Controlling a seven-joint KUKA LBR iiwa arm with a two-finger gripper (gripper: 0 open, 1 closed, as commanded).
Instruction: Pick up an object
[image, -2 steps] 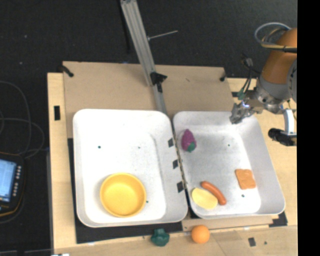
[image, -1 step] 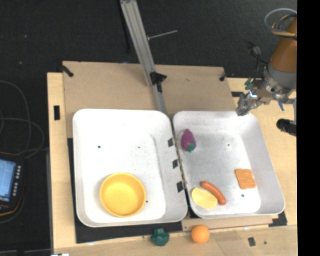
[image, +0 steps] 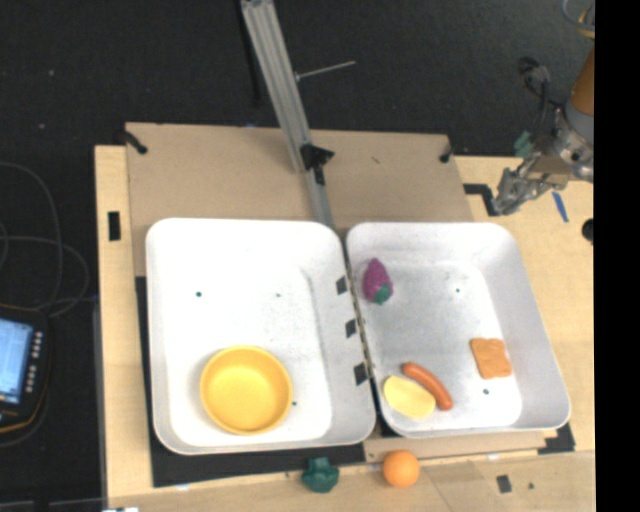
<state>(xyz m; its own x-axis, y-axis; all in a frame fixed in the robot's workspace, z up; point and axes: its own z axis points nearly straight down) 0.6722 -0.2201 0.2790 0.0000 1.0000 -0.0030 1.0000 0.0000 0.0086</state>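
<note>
Sausage (image: 427, 385), orange-red and short, lies at a slant near the front edge of the right bin (image: 455, 330), its lower side touching a pale yellow slice (image: 408, 398) that sits close to the bin's front left corner. To their right, well apart from them, an orange square (image: 490, 357) rests flat on the bin floor. A purple toy (image: 376, 281), perhaps an eggplant with a greenish top, stands near the bin's left wall, towards the back.

The left bin (image: 250, 270) holds a yellow bowl (image: 246, 389), upright, in its front half. Small black clips (image: 358, 373) sit along the seam where the two bins meet.

The gripper (image: 522, 183) hangs at the right, beyond the back right corner of the right bin, over the bench (image: 118, 400) and not over either bin. Nothing is seen in it; at this distance I cannot tell whether it is released or clenched.

In front of the bins, on the bench, an orange ball (image: 400, 468) and a small green thing (image: 321, 475) lie near each other. A metal pole (image: 280, 80) runs from the top down to the back of the seam, across a cardboard sheet (image: 220, 170). At the left edge a small screen (image: 12, 362) glows blue; its writing is too small to read.
</note>
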